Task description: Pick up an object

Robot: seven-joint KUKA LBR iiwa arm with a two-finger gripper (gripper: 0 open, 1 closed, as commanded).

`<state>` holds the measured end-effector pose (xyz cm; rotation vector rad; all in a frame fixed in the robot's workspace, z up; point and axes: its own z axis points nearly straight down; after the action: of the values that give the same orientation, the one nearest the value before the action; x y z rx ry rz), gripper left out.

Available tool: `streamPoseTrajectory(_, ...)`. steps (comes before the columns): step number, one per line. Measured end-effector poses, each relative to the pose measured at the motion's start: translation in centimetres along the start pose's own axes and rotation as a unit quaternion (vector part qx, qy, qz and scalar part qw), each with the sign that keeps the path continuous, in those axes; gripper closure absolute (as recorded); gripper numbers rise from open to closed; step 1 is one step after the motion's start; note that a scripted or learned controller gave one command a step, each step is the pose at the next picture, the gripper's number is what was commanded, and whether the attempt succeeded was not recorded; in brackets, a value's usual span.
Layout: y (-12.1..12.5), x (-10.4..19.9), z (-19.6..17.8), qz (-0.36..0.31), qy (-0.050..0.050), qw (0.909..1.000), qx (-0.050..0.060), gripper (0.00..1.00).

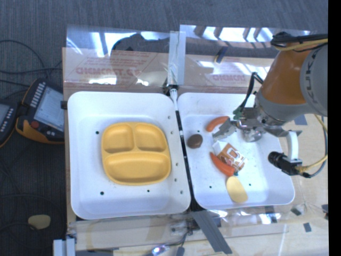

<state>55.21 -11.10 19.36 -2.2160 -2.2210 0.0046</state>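
My gripper (237, 134) hangs over the middle of the right bin (277, 193), fingers spread and open, nothing between them. Just below it lies an orange-and-white packet (232, 155), resting on an orange carrot-like piece (221, 166). A red sausage (216, 123) sits beside the left fingertip (222, 131). A brown round object (194, 141) lies near the bin's left wall. A pale yellow lemon-shaped object (236, 190) rests near the front edge.
The left bin (85, 196) holds a yellow divided plate (136, 152). The arm's orange band (285, 76) and grey wrist cover the right bin's back right corner. A black cable plug (281, 161) hangs at the right. A pendant (40, 111) lies on the floor, left.
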Motion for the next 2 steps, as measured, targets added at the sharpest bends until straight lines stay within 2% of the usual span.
streamPoseTrajectory(1, -3.04, -0.79, 8.55, -0.006, 0.000, 1.0000, -0.001, 0.00)
streamPoseTrajectory(2, -3.06, -0.75, 7.97, -0.005, 0.001, 1.0000, 0.002, 1.00)
